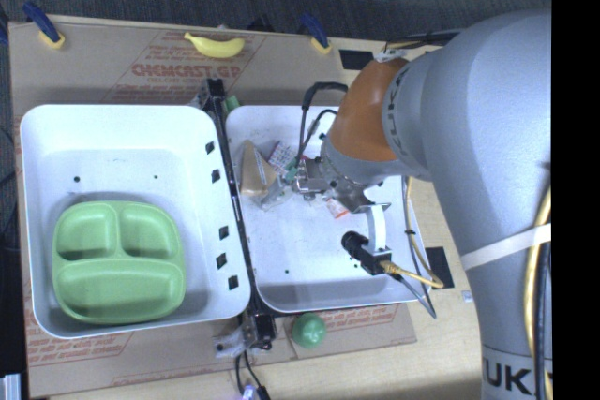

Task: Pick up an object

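Pincer [300,184] at the end of the grey arm [487,136], set in the right bin [281,297] at the edge of a small heap of objects. Whether it is wide, narrow or holding anything cannot be told, since the wrist covers it. At 9 o'clock from it lies a tan wedge [252,170], the largest piece of the heap, near the bin's left wall. At 11 o'clock, a crumpled wrapper [278,152] with red and blue print touches the wedge. At 4 o'clock, a small red scrap [337,212] lies partly under the wrist. The left bin [112,131] holds a green divided plate [117,259] towards its 6 o'clock side. A green ball [307,330] rests on the cardboard [141,70], just outside the right bin at 6 o'clock.
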